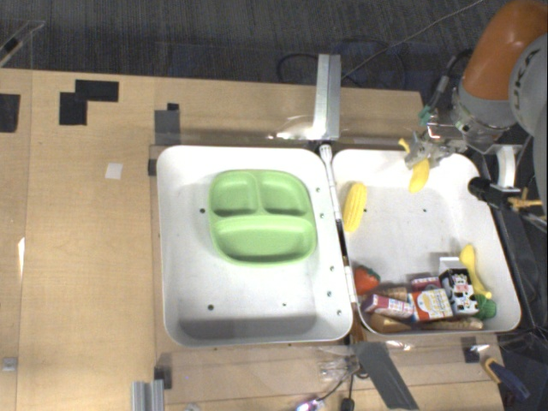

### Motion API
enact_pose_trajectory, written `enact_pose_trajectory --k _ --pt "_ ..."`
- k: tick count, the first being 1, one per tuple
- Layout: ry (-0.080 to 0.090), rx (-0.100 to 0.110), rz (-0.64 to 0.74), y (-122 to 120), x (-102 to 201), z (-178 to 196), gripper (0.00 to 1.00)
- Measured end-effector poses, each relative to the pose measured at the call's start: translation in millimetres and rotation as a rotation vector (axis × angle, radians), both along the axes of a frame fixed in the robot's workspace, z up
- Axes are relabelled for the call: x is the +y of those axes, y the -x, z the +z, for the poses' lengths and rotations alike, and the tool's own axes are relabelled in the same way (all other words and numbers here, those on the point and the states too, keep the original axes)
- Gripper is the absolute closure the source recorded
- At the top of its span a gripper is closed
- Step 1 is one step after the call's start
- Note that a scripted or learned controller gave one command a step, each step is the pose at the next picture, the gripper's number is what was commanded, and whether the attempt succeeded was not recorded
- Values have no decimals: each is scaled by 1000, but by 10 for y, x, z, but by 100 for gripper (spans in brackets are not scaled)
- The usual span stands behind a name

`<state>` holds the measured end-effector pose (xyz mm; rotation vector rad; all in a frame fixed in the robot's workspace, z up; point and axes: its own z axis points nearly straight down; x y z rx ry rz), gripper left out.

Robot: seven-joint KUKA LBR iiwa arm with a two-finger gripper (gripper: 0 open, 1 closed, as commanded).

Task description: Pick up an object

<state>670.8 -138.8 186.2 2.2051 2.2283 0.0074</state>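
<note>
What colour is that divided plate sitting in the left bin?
Light green: the divided plate shows plainly in the camera view, lying in the left white bin.

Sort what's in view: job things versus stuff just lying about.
Job: hand; small yellow piece hanging at it, grip unclear.

Lying about: corn cob; banana; packets; red item; green tray in left bin.

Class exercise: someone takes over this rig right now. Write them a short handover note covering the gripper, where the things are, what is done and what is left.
Gripper: over the far side of the right bin, shut on a small yellow item that hangs clear of the bin floor.
Right bin: corn cob by the left wall; banana and a pile of packets at the near edge.
Left bin: green divided plate.
Done: pick looks made.
Left: confirm the grip holds.
</note>
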Motion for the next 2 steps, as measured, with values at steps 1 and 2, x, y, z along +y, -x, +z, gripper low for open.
enact_pose_trajectory --k 1,2 --pt "-1 11 -135 24 -229 -842 100" --pt "-1 -1 -119 -1 101 162 100"
